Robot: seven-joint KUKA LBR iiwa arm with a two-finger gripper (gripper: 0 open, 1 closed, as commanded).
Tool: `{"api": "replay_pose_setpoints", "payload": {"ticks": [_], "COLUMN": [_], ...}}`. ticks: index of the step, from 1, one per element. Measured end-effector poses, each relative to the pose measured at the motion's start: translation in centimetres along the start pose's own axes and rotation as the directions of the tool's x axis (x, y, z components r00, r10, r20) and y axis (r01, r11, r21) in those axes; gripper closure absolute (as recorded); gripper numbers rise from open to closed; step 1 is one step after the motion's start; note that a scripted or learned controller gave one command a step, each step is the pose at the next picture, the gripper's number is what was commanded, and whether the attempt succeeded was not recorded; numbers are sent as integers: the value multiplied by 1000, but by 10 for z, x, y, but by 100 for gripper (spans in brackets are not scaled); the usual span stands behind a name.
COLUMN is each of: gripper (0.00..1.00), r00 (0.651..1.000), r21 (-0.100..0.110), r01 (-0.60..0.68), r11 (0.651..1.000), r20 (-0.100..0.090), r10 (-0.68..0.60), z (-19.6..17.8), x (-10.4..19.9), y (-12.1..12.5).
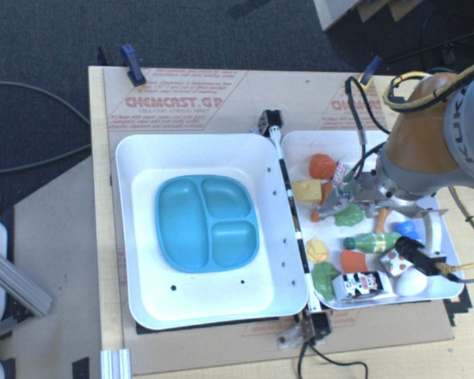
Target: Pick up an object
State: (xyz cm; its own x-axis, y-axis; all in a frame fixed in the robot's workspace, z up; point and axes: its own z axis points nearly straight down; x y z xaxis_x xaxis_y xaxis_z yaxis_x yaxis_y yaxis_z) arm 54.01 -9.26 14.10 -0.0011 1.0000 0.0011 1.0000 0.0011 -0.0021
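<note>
In the right bin (450,287), we are reaching our gripper (338,204) toward a small green toy (349,215); it looks light and smooth, best pinched across its middle.

The left bin (134,212) gave open room around the blue plate (208,223), wide at its far and near edges. The right bin (300,144) was crowded: tomato (322,165), yellow block (306,190), bottle (373,242) and carton (359,284) lay close together. The arm (426,144) covered its far right part, leaving narrow gaps.
</note>
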Motion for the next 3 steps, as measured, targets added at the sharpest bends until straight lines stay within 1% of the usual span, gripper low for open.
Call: {"api": "replay_pose_setpoints", "payload": {"ticks": [1, 2, 3], "gripper": [0, 0, 100], "r00": [1000, 1000, 1000], "r21": [-7, 5, 4], "r01": [0, -2, 0], "r11": [1000, 1000, 1000], "r20": [0, 0, 1], "r10": [0, 2, 0], "z": [53, 56, 45], "x": [1, -12, -11], "y": [77, 125, 126]}}
